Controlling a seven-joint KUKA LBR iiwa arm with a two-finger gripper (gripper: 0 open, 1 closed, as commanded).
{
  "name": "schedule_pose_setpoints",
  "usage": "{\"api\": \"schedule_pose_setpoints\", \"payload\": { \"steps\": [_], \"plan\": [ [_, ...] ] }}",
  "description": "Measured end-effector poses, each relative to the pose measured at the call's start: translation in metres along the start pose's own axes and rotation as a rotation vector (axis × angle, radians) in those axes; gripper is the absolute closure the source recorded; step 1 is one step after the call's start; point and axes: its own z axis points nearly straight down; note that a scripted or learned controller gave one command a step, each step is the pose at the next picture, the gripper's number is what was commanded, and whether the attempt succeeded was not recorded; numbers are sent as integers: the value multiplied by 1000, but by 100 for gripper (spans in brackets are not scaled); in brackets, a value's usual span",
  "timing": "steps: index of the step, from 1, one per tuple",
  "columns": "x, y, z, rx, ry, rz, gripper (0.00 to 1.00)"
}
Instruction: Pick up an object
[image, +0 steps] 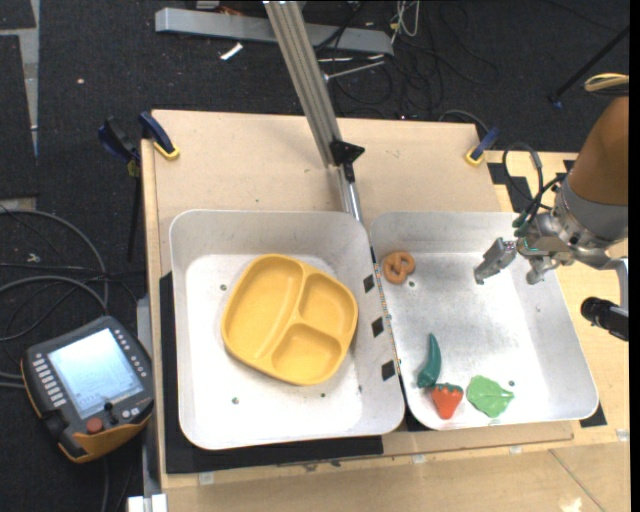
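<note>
From the overhead camera, the arm comes in from the right and its gripper (515, 258) hangs over the upper right part of the right bin (560, 330), with its two fingers spread apart and nothing between them. Four small things lie in that bin: a brown pretzel (398, 266) near the upper left corner, well apart from the gripper, and a cluster by the front edge made of a dark green pepper (430, 362), a red strawberry (447, 400) touching its lower end, and a flat green leaf (489, 396) just beside the strawberry. The left bin (200, 300) bears a yellow divided plate (289, 318). The pretzel looks like the easiest pick: it lies alone, seems light and stiff, and could be pinched across its outer rim. The leaf looks thin and hard to get under; the crowded pepper and strawberry may be nudged together.
</note>
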Motion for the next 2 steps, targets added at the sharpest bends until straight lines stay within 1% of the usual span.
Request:
{"api": "schedule_pose_setpoints", "payload": {
  "steps": [1, 2],
  "plan": [
    [0, 0, 0, 0, 0, 0, 0],
    [-2, 0, 64, 6, 1, 3, 0]
  ]
}}
